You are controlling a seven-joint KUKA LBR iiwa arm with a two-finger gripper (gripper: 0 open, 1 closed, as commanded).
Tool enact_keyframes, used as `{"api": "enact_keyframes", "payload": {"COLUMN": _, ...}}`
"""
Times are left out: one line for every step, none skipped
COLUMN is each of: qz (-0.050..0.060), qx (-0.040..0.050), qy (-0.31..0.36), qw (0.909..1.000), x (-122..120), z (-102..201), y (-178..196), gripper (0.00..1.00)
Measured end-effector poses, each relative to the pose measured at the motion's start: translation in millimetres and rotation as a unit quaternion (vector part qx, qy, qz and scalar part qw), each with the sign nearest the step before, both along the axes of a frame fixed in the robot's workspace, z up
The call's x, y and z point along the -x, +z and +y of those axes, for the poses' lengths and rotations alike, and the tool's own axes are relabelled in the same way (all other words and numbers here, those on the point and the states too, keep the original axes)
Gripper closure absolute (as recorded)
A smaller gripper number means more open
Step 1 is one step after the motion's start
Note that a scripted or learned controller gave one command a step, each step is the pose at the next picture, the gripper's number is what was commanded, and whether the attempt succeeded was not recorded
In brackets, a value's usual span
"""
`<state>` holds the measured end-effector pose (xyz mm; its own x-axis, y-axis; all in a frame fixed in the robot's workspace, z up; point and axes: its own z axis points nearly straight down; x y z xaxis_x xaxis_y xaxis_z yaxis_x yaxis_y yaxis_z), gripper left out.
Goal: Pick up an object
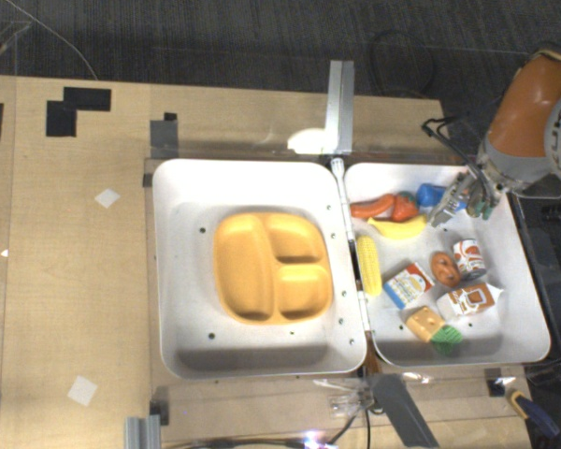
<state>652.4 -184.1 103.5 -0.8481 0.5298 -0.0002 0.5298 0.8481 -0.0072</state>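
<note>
Gripper [456,204] hovers at the upper right of the right bin [528,297]; its opening I cannot tell, and nothing shows in its grasp. Approach step, I judge. Nearest lies a blue object [431,195], beside a banana [397,227]; descending squarely onto one comes next.

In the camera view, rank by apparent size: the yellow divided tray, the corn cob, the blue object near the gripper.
Largest to smallest:
1. yellow divided tray, by far
2. corn cob
3. blue object, though the gripper may cover part of it
</note>
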Motion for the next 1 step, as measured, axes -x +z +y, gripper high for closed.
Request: {"api": "enact_keyframes", "payload": {"qz": 0.019, "qx": -0.0052, "qy": -0.001, "qw": 0.9998, "x": 9.0, "z": 1.0, "y": -9.1, "gripper": 0.00}}
